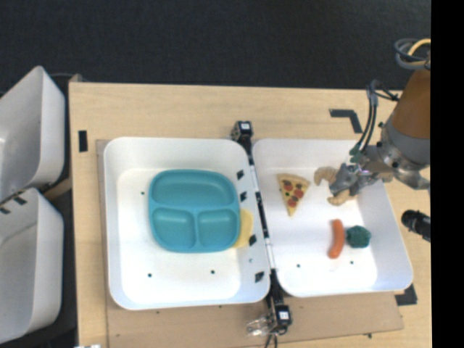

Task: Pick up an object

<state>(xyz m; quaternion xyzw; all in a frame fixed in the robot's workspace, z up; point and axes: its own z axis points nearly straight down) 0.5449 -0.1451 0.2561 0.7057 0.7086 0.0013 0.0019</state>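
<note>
Grey metal fingers hang low over the upper right part of the right bin (384, 267), where the gripper (346, 182) sits right on top of a tan, bone-like toy (328, 175). From where I stand I cannot tell how far the claw is spread, or whether it has closed on anything; the tan toy shows to the left of and below the fingers and looks to be lying on the bin floor, so I would not call it held.

Other candidates lie near: a pizza slice (293, 191) to the left of the gripper, and lower down an orange sausage (336, 238) touching or just beside a green lump (357, 235). Over in the left bin (130, 281) a teal tray (193, 210) takes up the middle, with a yellow thing (246, 228) peeking from under its right edge.

My guess is the reach is done and the grasp and lift are both left; nothing has come up off the bin.
</note>
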